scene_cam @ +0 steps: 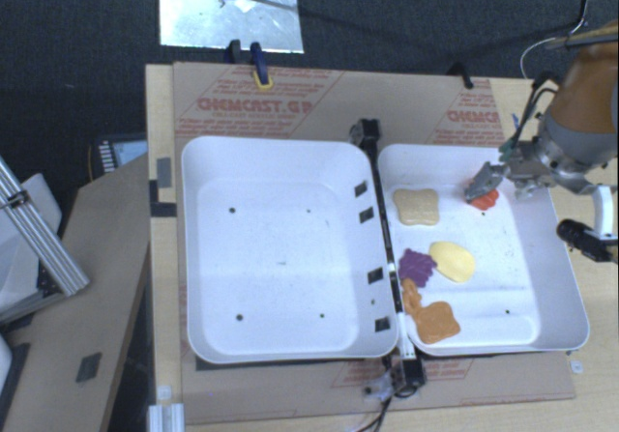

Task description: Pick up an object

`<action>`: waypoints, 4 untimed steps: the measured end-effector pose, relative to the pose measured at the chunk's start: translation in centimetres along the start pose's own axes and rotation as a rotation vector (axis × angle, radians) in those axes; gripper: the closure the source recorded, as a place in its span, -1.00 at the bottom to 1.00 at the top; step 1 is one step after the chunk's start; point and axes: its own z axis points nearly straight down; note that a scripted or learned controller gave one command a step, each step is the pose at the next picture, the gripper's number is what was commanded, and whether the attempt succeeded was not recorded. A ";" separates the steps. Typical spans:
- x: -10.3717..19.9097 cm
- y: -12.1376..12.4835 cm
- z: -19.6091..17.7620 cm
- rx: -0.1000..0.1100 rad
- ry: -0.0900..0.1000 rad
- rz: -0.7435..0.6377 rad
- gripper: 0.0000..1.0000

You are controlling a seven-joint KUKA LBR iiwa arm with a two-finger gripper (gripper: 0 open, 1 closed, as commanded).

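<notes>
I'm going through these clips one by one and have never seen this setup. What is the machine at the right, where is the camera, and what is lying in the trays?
One camera looks down at a slant on two shallow white bins. The left bin sits beside the right bin. The grey and orange robot arm reaches in from the right; its gripper is low over a small red object. Whether it grips that, I cannot tell. The right bin also holds a beige toast-like piece, a yellow piece, a purple piece and an orange piece.
</notes>
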 end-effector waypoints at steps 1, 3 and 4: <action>0.0 0.1 -1.1 -0.004 0.000 -0.003 1.00; 18.1 -6.6 -25.6 -0.016 0.005 -0.012 1.00; 25.0 -6.4 -30.8 -0.007 0.004 -0.009 1.00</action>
